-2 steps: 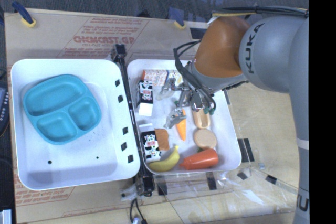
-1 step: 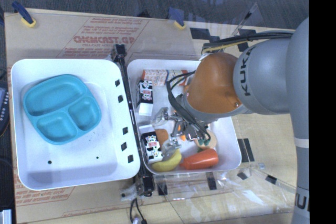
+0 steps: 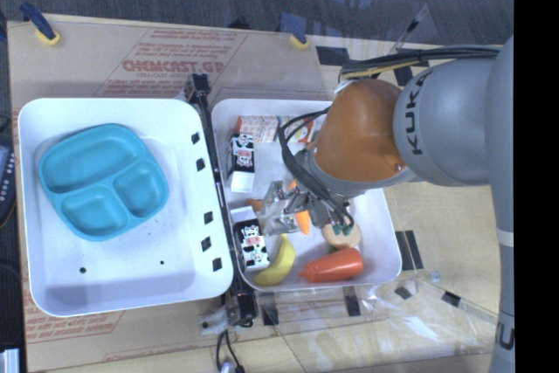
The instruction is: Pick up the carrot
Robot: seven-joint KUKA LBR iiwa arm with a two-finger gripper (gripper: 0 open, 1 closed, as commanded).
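Note:
The carrot is orange and lies in the middle of the right bin. Most of it is covered by the gripper, and a small orange bit pokes out on the gripper's left side. My gripper hangs low in the bin directly over the carrot, under the orange wrist band. The arm's body hides how the gripper meets the carrot.
Near the gripper lie a yellow banana, a red-orange tapered piece, a round beige piece and two black-and-white cartons. An orange box sits at the bin's back. The left bin holds a blue divided plate.

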